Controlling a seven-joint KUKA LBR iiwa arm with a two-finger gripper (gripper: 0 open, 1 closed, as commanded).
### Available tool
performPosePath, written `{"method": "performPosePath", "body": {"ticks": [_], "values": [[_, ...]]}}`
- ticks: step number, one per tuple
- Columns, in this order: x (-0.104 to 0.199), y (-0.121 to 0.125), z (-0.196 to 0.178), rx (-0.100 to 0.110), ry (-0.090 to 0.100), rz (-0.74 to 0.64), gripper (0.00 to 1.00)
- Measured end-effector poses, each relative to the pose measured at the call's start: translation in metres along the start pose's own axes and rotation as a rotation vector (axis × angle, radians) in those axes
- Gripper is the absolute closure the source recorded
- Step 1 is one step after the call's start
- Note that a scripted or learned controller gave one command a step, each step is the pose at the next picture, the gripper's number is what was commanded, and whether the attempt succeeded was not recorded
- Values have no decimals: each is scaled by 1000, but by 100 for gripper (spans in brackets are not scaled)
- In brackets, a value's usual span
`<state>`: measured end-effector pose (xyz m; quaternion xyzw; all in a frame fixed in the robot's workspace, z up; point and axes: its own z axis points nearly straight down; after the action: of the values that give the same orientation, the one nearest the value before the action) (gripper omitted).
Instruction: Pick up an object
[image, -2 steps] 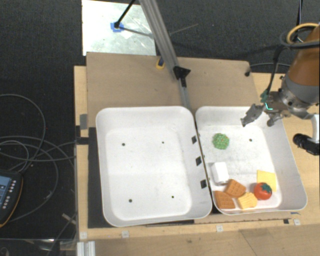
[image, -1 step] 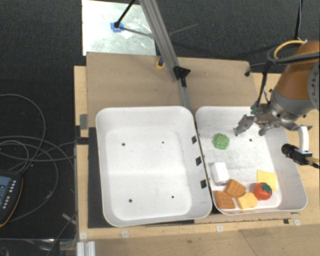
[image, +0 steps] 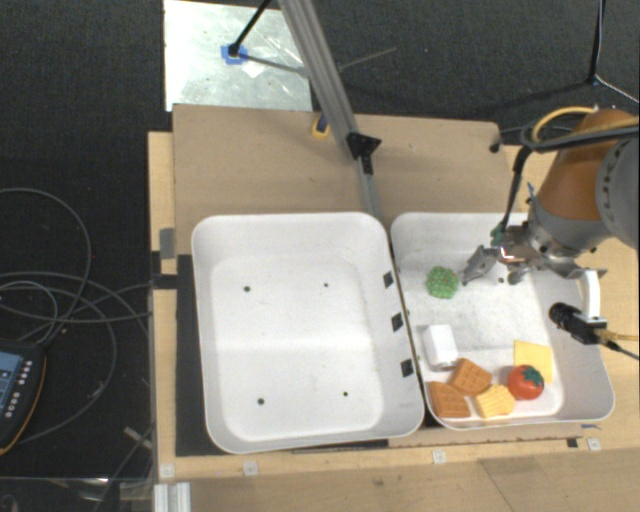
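The gripper (image: 492, 262), fingers spread apart and empty, sits right of centre beside the green ball (image: 442, 282), which looks light, bumpy and squashy; its sides suit grasping.

Bins (image: 290, 240) – smooth matt white plastic; tabletop (image: 250, 160) – matt brown board; green ball (image: 442, 282) bumpy; tomato (image: 526, 381) glossy plastic.

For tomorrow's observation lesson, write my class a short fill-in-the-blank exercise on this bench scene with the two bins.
1. All the objects lie in the ____ bin.
2. The green ball lies just ____ of the gripper.
3. The tomato sits in front of a ____ block.
4. The arm wears an ____ band.

Missing words: right; left; yellow; orange
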<state>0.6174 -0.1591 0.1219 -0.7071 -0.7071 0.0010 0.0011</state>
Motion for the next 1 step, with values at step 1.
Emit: {"method": "performPosePath", "body": {"ticks": [1], "values": [[0, 0, 32, -2, 0, -1, 0]]}}
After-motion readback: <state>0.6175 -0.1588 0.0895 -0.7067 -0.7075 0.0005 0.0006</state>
